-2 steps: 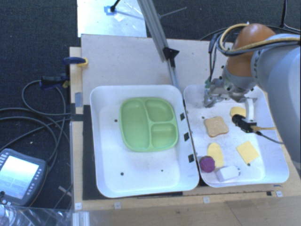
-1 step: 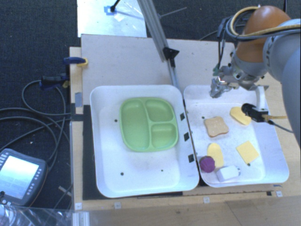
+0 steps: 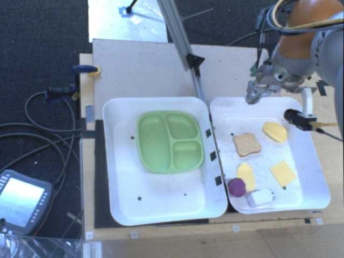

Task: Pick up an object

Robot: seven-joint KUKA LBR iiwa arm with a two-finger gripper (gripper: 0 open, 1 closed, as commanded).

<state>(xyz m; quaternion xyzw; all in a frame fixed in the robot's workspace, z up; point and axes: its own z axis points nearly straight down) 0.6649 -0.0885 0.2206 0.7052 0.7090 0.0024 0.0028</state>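
White right bin (image 3: 317, 168) holds every piece untouched, toast (image 3: 246, 144) included. My claw (image 3: 254, 97) hovers over its far rim, carrying nothing; the pick remains undone.

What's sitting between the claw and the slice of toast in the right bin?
Nothing visible. The claw is over the far edge of the right bin, and the toast lies nearer the camera with bare white floor between them. The yellow pieces, purple ball and white block lie off that line.
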